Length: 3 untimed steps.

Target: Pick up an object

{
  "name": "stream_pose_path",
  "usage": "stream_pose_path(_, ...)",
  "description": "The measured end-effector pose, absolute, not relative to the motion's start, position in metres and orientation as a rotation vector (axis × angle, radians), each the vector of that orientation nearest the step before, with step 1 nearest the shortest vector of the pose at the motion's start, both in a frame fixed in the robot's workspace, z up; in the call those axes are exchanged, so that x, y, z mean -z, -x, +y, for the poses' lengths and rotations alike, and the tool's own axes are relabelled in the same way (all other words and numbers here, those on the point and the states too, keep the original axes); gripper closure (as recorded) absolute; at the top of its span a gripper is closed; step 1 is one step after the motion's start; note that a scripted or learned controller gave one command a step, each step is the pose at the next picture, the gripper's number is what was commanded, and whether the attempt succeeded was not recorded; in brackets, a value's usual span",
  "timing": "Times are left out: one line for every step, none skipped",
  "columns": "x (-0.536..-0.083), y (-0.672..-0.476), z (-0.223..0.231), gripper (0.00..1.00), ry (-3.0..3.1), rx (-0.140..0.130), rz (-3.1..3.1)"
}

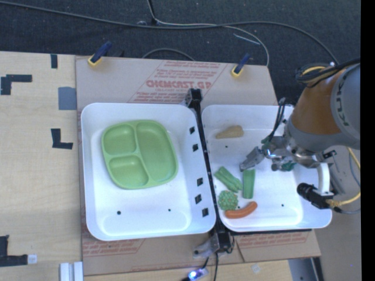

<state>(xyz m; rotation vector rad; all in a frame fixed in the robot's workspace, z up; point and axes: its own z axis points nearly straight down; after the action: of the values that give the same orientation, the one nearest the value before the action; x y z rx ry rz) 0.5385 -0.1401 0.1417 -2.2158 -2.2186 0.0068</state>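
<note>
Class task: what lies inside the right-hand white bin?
Inside the right bin: a tan piece, two green sticks, broccoli, an orange carrot. The arm covers its right part.

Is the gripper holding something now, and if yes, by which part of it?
Nothing is held. The gripper hangs above the top end of the green stick, which lies flat in the right bin.

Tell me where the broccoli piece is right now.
The broccoli piece lies in the right bin, near its front-left corner beside the divider between the bins. The orange carrot sits just right of it, and a green pod lies just behind.
</note>
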Motion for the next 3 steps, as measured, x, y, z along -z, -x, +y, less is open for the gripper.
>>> stream_pose_path(-0.09,-0.539,-0.14,0.0,2.223,0.0,-2.22)
stream_pose_path(-0.102,-0.539,-0.139,1.0,2.219,0.0,-2.223)
stream_pose_path(-0.149,-0.545,-0.131,1.0,2.22,0.003,-2.226)
